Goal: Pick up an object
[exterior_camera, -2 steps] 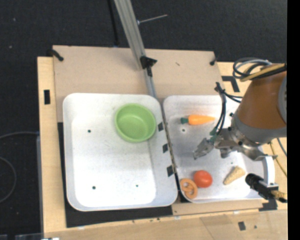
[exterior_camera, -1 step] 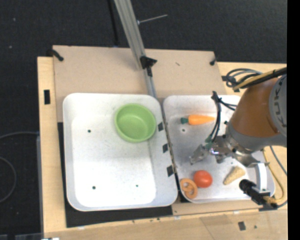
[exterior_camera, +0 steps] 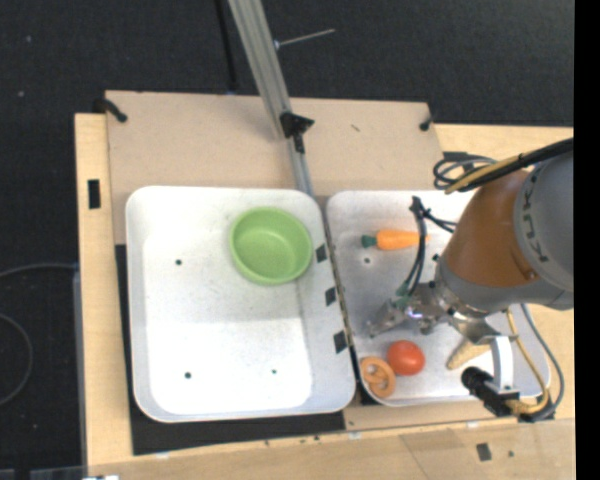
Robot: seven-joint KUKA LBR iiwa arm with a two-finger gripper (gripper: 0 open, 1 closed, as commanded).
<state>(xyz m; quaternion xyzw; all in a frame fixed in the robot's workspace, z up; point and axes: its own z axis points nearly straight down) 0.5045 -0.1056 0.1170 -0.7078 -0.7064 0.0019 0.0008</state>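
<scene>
The robot's metal two-finger hand [exterior_camera: 395,316] hangs low inside the right-hand shallow white bin [exterior_camera: 355,218], near that bin's middle, pointing toward its left wall. The view is too small and cluttered there to tell how far the hand is parted, and nothing can be seen held in it. Behind it, the grey arm with its broad orange band [exterior_camera: 490,238] comes in from the right and covers much of the bin's right half, with black cables [exterior_camera: 455,168] looping over it.

Just below the hand, apart from it, a small round red tomato-like object [exterior_camera: 407,357] lies on the bin floor. Touching or nearly touching that, to its lower left, a small round tan and orange object [exterior_camera: 377,375] sits in the bin's near left corner. Above the hand, toward the far side of the same bin, an orange carrot-shaped object with a green tip [exterior_camera: 395,238] lies on its side.

The left-hand shallow white bin [exterior_camera: 180,368] sits just beside the right one, their walls side by side. A round light green plastic bowl [exterior_camera: 271,246] stands upright in its far right part.

Both bins rest on a light wooden surface [exterior_camera: 230,128]. A slanted grey metal pole [exterior_camera: 265,58] crosses above the far edge.
</scene>
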